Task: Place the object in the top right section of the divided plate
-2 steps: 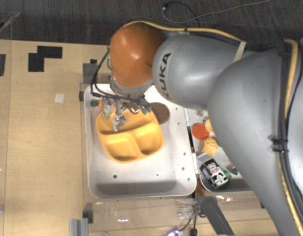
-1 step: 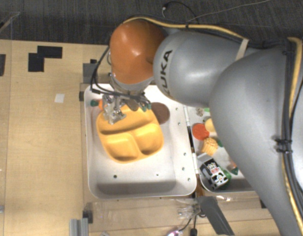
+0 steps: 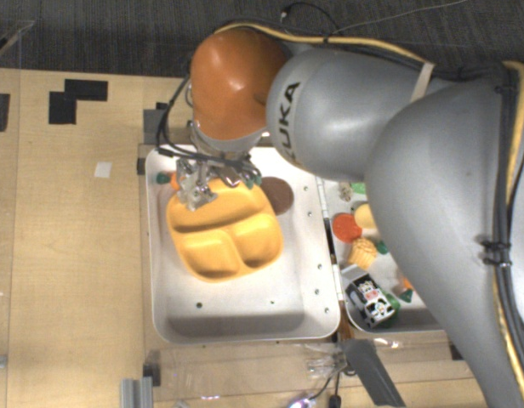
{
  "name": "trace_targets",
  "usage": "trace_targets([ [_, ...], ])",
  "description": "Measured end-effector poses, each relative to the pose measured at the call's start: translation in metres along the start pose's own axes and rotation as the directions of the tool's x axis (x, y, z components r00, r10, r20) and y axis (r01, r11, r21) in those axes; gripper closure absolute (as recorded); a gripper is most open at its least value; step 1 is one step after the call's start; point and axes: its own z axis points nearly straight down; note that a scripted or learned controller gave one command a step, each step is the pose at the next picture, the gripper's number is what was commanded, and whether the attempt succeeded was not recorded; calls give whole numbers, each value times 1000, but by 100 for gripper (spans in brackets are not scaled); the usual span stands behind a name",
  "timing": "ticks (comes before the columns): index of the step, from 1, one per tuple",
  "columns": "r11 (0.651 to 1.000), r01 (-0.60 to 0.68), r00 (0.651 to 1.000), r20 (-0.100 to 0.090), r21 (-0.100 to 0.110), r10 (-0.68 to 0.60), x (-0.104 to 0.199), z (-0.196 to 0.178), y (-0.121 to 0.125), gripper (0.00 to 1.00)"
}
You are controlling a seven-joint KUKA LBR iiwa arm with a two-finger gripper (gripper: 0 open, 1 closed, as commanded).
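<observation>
A yellow divided plate [image 3: 224, 232] lies in the left white bin [image 3: 245, 313], with one long section at its far side and two smaller ones nearer the camera. My gripper [image 3: 196, 191] hangs over the plate's far left part, below the arm's orange band. Its metal fingers [image 3: 192, 181] point down toward the long section. Whether anything sits between them is hidden by the wrist. A small orange bit [image 3: 174, 179] and a green bit [image 3: 162, 178] show by the bin's far left wall.
The right bin [image 3: 390, 325] holds several small items: a red piece [image 3: 346, 227], a tan lumpy piece [image 3: 362, 252], a black and white object [image 3: 370, 300]. The big grey arm covers most of that bin. A brown disc [image 3: 279, 195] lies beside the plate's far right corner.
</observation>
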Motion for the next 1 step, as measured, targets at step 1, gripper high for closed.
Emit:
trace_targets([
  [1,931,366,931,-13,-6,-366,-10,23,-7,100],
])
